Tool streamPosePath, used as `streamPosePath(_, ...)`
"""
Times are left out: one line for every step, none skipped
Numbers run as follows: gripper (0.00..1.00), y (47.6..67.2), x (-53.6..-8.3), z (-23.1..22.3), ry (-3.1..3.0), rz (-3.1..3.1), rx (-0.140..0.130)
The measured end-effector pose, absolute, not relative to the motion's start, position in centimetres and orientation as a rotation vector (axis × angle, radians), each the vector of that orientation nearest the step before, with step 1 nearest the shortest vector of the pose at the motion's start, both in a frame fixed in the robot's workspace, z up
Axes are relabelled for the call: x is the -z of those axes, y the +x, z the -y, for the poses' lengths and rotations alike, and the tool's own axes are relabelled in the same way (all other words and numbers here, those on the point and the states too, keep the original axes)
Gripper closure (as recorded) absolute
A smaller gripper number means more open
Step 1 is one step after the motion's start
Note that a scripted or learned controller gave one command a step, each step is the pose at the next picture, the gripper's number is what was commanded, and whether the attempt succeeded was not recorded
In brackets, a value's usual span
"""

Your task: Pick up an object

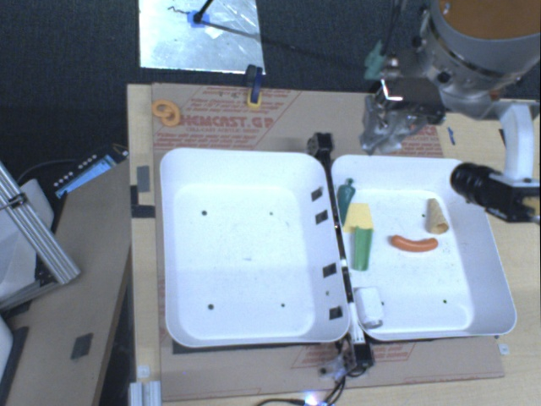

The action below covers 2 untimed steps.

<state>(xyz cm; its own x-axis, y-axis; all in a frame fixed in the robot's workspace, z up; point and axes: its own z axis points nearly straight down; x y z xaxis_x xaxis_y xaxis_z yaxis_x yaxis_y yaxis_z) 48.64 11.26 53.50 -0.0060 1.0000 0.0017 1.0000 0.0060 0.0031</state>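
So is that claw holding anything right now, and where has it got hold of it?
Nothing is held. The claw hangs above the right bin's far edge, with the hot dog and other toys lying loose inside.

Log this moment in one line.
pincer: above right bin's far rim | holding: nothing seen | right bin: sausage, cone, green-yellow pieces

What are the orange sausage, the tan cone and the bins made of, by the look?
Sausage: probably moulded plastic toy food, smooth with a slight sheen. Cone: matte tan, maybe plastic or foam; too small to tell. Bins: likely thin formed white plastic, judging by the rounded corners and the soft gloss on the rims.
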Motion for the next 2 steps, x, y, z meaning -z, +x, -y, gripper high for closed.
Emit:
streamPosePath(1.0,48.6,-53.5,-14.0,2.214,-2.228,-0.004)
streamPosePath(1.0,48.6,-53.5,-16.1,2.215,-2.227,-0.005)
